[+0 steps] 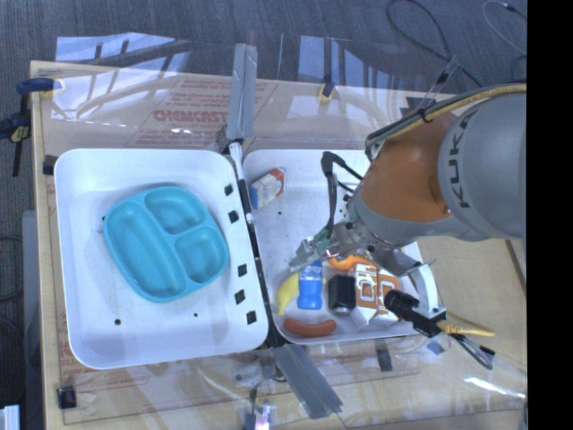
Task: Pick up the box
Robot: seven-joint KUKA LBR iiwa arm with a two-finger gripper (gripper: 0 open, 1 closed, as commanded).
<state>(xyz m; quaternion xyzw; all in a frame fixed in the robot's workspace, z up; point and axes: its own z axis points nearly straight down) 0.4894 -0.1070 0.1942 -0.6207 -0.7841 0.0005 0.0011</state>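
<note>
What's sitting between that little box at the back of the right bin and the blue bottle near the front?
In the camera view, only bare white bin floor lies between the box and the blue bottle; nothing else sits on that stretch.

A turquoise three-compartment plastic plate is set in the left white bin. In the right white bin, a small carton box lies far-left, while a blue bottle, yellow banana and sausage are grouped near.

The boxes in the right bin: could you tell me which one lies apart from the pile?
The small carton in the far left corner of the right bin; it lies alone, while the orange box sits in the clutter under the arm.
</note>
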